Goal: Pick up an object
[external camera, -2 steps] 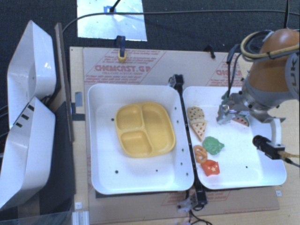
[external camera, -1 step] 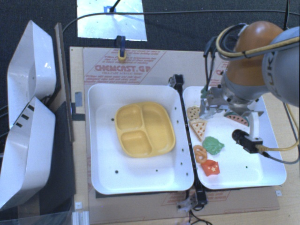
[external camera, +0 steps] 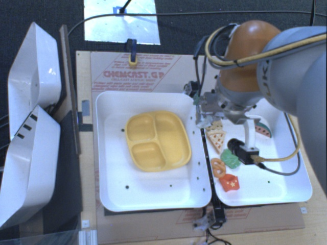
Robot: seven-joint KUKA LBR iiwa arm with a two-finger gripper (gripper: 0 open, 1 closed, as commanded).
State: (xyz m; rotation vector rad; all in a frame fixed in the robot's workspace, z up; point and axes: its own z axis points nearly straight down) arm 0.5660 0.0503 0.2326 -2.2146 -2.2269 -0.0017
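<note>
The gripper (external camera: 210, 115) is seen low over the right bin (external camera: 286, 182), near its ten o'clock corner, and whether it is released or clenched cannot be told. A pizza slice (external camera: 216, 140) is found just at the gripper's six o'clock, with a green piece (external camera: 230, 160), a pretzel (external camera: 218, 166) and a red piece (external camera: 229, 182) strung further toward six. A clean pick is likely best served if the slice is centred beneath the gripper, approached straight down clear of the bin's wall, and gripped across its narrow width before being lifted.
</note>
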